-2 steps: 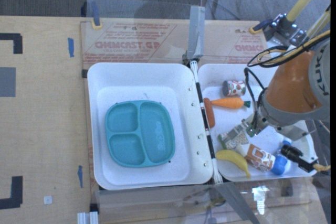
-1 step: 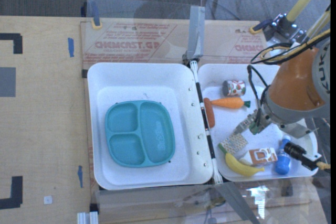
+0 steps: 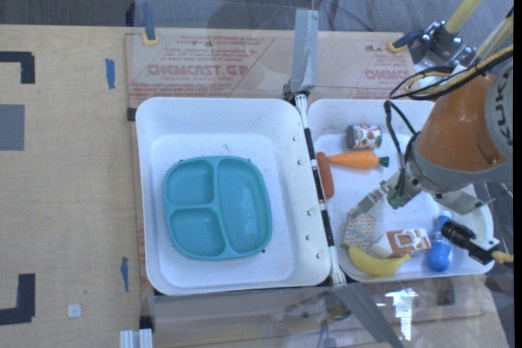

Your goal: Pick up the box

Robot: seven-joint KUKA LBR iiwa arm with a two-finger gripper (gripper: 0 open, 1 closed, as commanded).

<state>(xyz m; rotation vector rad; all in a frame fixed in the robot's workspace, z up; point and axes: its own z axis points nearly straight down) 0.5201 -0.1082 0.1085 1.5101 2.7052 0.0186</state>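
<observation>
White plastic, two shallow bins side by side on your worktop (image 3: 65, 175), which is pale wood sheet with black tape marks and blue tape tabs.

Left bin (image 3: 155, 126): one teal divided tray (image 3: 218, 208), lying flat near the middle. It plays no part in your task.

Right bin (image 3: 347, 114): your working bin.
- Box (image 3: 408, 241), small, orange and white, lying flat near the front wall. It sits just beside the banana (image 3: 377, 261) and close to the blue item (image 3: 439, 257), so your approach is crowded on two sides.
- Carrot (image 3: 354, 160), orange with a green tip, lying across the bin behind the centre.
- Small can (image 3: 363, 136), on its side near the back wall.
- Reddish sausage-shaped piece (image 3: 326, 175), along the left wall.
- Pale patterned packet (image 3: 359, 231), beside the banana.

Arm: it reaches in from the right, its orange band above the right bin. The hand (image 3: 382, 204) is low over the bin's middle, above the packet and behind the box, not on it. Nothing is visibly between its fingers; you cannot tell from this slant whether it is released or clenched. By my reading, the grasp is not yet made.

Surroundings: clear panels stand behind and in front of the bins. Grey floor lies beyond, with a dark cable and a patch of light.
</observation>
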